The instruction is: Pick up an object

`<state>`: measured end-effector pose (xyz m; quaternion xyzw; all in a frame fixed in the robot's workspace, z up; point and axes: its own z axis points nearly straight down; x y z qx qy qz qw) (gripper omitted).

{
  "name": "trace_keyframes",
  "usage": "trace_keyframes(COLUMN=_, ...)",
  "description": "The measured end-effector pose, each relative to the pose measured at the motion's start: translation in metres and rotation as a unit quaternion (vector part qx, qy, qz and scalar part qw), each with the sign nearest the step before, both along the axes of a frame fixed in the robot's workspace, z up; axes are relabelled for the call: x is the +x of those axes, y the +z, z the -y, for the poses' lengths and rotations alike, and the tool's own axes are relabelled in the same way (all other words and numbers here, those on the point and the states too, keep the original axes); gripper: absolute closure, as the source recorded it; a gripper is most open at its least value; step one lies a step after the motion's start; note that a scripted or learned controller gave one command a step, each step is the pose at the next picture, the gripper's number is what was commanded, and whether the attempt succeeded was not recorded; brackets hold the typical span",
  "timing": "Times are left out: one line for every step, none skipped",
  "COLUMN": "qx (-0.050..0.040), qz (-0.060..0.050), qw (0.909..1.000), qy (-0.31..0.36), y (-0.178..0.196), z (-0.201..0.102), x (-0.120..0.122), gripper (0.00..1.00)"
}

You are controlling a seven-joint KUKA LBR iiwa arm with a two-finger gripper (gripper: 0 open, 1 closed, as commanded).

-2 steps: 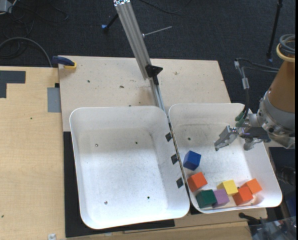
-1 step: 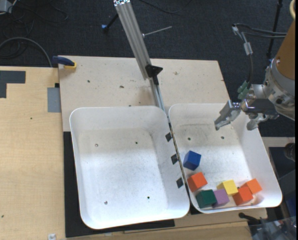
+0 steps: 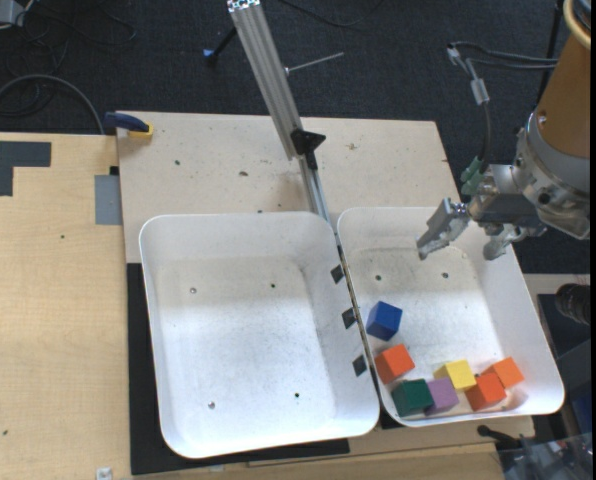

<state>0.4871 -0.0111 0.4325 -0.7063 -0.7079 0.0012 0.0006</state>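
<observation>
1. Nearest the camera, the left bin (image 3: pixel 178 388) is sitting at the 7 o'clock side of the bench (image 3: pixel 218 163), with nothing but specks on its floor.
2. Beside it, touching along the divider, the right bin (image 3: pixel 523 298) is carrying all the blocks, which are lying in its 6 o'clock half.
3. Reaching in from 3 o'clock, the arm (image 3: pixel 568 78) is hanging over the right bin's 12 o'clock end.
4. Its gripper (image 3: pixel 468 236) is hovering with fingers spread wide and nothing between them.
5. The blue cube (image 3: pixel 384 319) is sitting alone near the divider, at 7 o'clock from the gripper and well apart from it.
6. The orange cube (image 3: pixel 394 361), green cube (image 3: pixel 412 397), purple cube (image 3: pixel 443 394), yellow cube (image 3: pixel 460 373) and two more orange cubes (image 3: pixel 495 382) are clustering along the near wall.
7. Judgement: no grasp is showing; choosing, descending, closing and lifting are all remaining.
</observation>
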Motion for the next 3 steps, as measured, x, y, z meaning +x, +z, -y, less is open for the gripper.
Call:
trace_keyframes(qx=-0.0011, qz=0.003, qw=1.0, qy=-0.004, y=0.056, z=0.073, x=0.0, gripper=0.0)
trace_keyframes(qx=-0.0011, qz=0.001, qw=1.0, qy=-0.004, y=0.074, z=0.162, x=0.032, gripper=0.0)
trace_keyframes(qx=0.0014, qz=-0.004, qw=1.0, qy=0.001, y=-0.025, z=0.147, x=0.07, gripper=0.0)
